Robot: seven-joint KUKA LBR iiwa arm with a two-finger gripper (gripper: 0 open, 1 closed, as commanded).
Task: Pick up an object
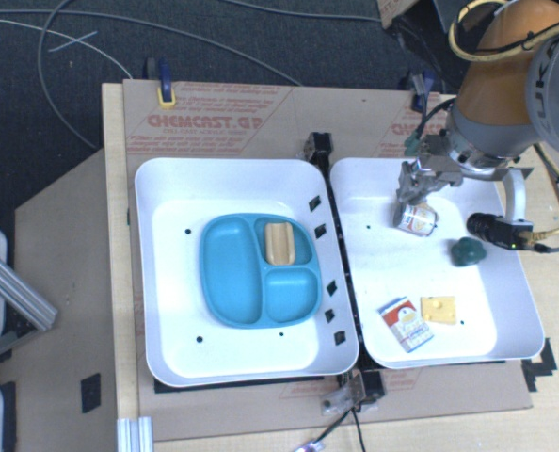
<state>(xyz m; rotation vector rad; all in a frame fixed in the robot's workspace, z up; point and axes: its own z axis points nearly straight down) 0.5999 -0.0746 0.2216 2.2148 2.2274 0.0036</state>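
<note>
Two bins side by side. Left bin (157,252) has a blue tray (237,276), tan block (279,243) in its upper right compartment. Right bin (374,281) has a small can (418,220), green lump (467,250), yellow square (439,309), red-white packet (405,323). Gripper (413,196) sits down on the can; jaws' state: cannot tell, no clear grasp.

My arm (505,73) comes in from the upper right, its orange band bulging above the grey wrist, and the forearm slants down and to the left over the right-hand bin. My claw (411,201) hangs at the end of it, pointing downward and low, close to the bin floor. From this slant I can't make out how the tips are set
</note>
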